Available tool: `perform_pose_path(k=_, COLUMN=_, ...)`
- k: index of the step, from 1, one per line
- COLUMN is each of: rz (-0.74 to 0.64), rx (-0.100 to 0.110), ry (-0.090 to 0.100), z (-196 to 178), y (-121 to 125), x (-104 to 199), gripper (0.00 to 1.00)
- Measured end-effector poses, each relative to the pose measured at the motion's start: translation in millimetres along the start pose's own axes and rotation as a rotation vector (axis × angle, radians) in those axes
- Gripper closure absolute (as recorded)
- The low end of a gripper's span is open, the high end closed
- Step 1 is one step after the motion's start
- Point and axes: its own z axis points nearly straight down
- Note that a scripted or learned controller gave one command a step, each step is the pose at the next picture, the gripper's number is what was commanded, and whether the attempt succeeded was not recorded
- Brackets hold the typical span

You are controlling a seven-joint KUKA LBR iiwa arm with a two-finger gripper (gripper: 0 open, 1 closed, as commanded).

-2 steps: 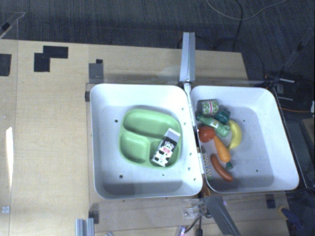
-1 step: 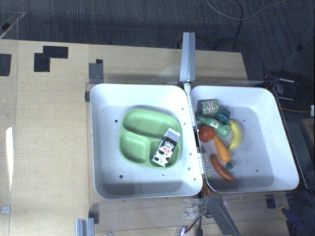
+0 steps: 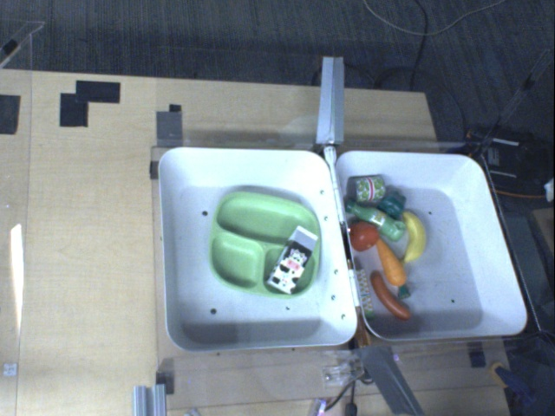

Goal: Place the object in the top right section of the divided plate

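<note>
A small carton printed in black and white like a cow is seen lying on its side in the green divided plate, in the lower right section, inside the left bin. It is judged to be light and fairly stiff, perhaps hollow, with smooth sides that may slip; it is best taken across its narrow flat faces, near the middle. About the gripper nothing can be told: neither its opening nor any hold can be judged here. The top right section is not yet filled.

Milk carton blocks green plate lower right; other sections open. Right bin toys crowd its left wall, possibly touching.
</note>
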Motion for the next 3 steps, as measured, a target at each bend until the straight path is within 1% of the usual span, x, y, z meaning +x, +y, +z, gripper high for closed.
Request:
perform_pose_path(k=1, rz=-0.252, rx=0.0, ry=0.0, z=0.2, y=3.7, x=5.8, gripper=1.0)
perform_pose_path(k=2, rz=-0.374, rx=-0.004, ry=-0.002, z=0.5, y=121.2, x=-113.3, gripper=1.0)
perform_pose_path(k=3, rz=-0.654, rx=-0.003, ry=-0.001, z=0.0, y=122.4, x=-63.0, gripper=1.0)
